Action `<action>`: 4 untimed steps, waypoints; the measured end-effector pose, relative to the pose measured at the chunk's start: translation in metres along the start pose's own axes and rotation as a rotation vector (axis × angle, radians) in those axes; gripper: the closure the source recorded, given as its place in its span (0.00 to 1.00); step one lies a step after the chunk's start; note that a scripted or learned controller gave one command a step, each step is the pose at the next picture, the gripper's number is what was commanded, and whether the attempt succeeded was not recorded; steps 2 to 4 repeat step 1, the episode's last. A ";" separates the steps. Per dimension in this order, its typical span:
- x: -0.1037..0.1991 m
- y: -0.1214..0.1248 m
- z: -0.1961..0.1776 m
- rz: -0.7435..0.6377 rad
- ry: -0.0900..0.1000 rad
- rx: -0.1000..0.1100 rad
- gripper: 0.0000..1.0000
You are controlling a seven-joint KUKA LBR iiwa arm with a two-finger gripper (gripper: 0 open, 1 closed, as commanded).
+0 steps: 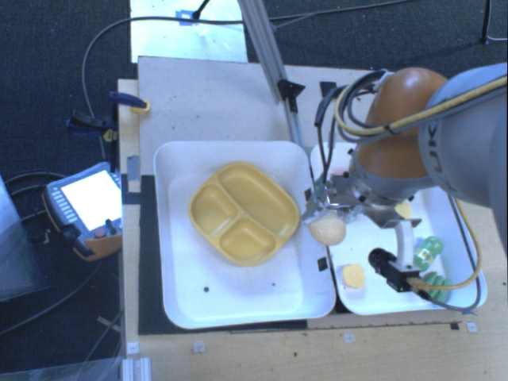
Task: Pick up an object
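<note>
At the far left, off the bench, a handheld control pendant with a bright white screen and an orange-grey casing point(86, 206) lies on the dark floor among black cables. On the bench's left edge sit a blue-handled clamp point(127, 100) and a darker one just below it.

The left shallow white plastic bin point(178, 292) holds a yellow plastic plate divided into three compartments point(243, 212), lying flat and turned at an angle, in the upper middle of the bin.

At the seam between the two bins, a pale beige rounded object, egg-like in shape point(327, 230), rests on or just over the dividing rims. The two-finger gripper point(321, 205) hangs right above it, at the object's upper edge; whether it grips the object or merely touches it cannot be told, since the wrist hides the tips.

The right shallow white plastic bin point(468, 292) holds a small round yellow-orange piece point(352, 275) near its lower left, and a green translucent item point(426, 252) farther right, with a darker green one just below. The grey arm with its orange band point(401, 125) covers the bin's upper part.
</note>
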State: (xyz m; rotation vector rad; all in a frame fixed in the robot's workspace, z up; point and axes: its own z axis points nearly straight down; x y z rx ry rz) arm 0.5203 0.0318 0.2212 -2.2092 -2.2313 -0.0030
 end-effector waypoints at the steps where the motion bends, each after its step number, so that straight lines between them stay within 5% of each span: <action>1: 0.050 -0.002 -0.009 -0.001 0.000 -0.001 1.00; 4: 0.050 -0.002 -0.009 -0.001 0.000 -0.001 1.00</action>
